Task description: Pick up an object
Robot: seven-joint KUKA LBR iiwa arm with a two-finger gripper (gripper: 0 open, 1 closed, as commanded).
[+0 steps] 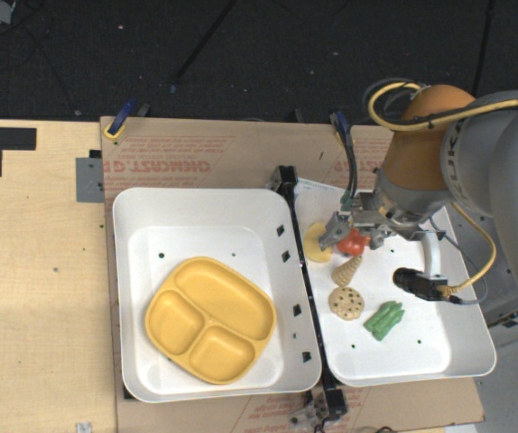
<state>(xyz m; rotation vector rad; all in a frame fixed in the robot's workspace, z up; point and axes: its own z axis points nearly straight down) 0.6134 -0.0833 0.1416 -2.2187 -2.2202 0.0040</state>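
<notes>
Brown cardboard [196, 156] under two white bins [128, 242], wooden bench [33, 287], dark floor [196, 34], gripper [354, 239] clamped on red object [356, 241].

I'm seeing the divided plate [209, 317] lying in the left bin [133, 215]; cookie [346, 302] and toy vegetable [384, 319] sitting in the right bin [457, 354].

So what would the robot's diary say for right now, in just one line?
gripper: low in right bin, at red toy | grasp: unclear | cookie, green toy: lying loose | yellow tray: left bin

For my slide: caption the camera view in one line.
Arm's pincer over a red item in the right bin; yellow tray in the left.
</notes>
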